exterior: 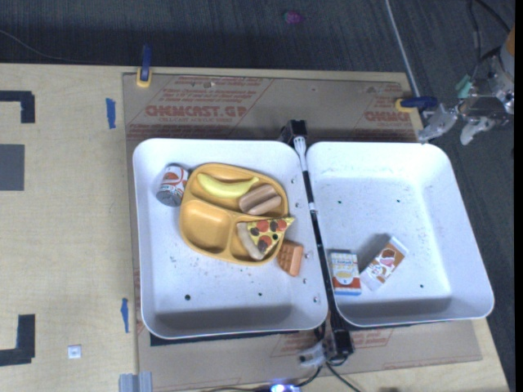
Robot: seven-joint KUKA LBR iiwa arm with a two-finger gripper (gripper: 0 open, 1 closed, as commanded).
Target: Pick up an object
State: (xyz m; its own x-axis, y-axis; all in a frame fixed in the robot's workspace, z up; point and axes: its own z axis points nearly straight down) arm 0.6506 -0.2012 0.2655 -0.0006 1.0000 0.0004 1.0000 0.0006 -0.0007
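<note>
My gripper (450,128) hangs beyond the far right corner of the right bin (425,166), open, with nothing between its fingers. In the right bin lie two small cartons near the front: an orange-and-white one (345,271) and a white-and-brown one (384,263), side by side and touching. The left bin (155,243) holds a yellow divided plate (201,222) with a banana (219,186), a hot dog (260,199) and a pizza slice (261,235). A small can (171,184) lies at the plate's left, and an orange snack piece (290,259) lies at its front right.
Both bins sit on a brown board (245,104) held by a yellow clamp (145,75) and a blue clamp (415,102). A black bar (304,178) runs between the bins. A thin pole (396,27) slants across the far right.
</note>
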